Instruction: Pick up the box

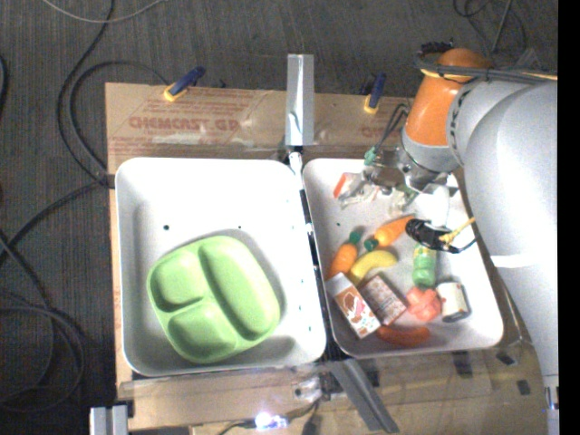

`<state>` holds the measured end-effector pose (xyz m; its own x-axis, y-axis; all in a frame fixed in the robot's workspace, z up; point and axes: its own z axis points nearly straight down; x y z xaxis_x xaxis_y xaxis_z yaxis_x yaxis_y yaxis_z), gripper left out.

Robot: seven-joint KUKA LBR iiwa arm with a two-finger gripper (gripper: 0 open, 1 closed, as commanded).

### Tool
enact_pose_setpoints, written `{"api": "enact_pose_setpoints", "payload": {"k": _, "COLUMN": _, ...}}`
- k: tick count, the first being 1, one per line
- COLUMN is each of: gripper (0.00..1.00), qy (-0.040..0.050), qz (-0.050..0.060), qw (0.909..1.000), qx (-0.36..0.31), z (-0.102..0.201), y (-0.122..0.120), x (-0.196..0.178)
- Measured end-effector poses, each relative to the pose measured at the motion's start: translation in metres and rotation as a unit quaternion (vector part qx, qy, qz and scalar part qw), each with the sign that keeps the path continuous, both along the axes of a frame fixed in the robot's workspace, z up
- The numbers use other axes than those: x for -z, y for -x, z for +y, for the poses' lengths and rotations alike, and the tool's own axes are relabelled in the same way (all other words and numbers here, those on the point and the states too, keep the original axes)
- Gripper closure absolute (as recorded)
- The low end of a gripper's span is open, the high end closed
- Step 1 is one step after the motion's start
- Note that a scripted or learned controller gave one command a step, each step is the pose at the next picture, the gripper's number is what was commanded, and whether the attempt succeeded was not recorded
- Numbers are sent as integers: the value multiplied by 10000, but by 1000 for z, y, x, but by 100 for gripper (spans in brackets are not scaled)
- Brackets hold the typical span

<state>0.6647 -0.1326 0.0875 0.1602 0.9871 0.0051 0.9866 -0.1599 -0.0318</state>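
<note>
Seemingly mid-approach, the grey arm with its orange wrist band [433, 116] reaches in from the right and hangs its small two-finger claw [381, 178] low over the far end of the right shallow white bin [494, 320]. Whether the claw is open or closed cannot be told from this slanted overhead view; nothing is visibly caught in it.

Well apart from the claw, toward the near edge of that same bin, lies the small red-and-white printed cardboard box [353, 305], flat and angled, pressed against a darker brown carton [384, 298] just beside it. Between claw and box sit toy foods: an orange carrot [393, 230], a yellow banana [372, 263], a green cylinder [423, 267]. A silver can [452, 301] and a red pepper-like piece [403, 335] crowd the near end.

Far from the claw, in the left white bin [136, 184], a light green divided plastic tray [214, 294] rests alone, likely as a set-down place.

Judging from this layout, the box is not yet reached; its tight neighbours leave little room for fingers.
</note>
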Motion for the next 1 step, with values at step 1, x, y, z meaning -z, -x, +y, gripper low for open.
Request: {"api": "enact_pose_setpoints", "payload": {"k": 1, "gripper": 0, "qy": 1, "qz": 0, "qw": 10000, "qx": 2, "z": 0, "y": 0, "x": 0}}
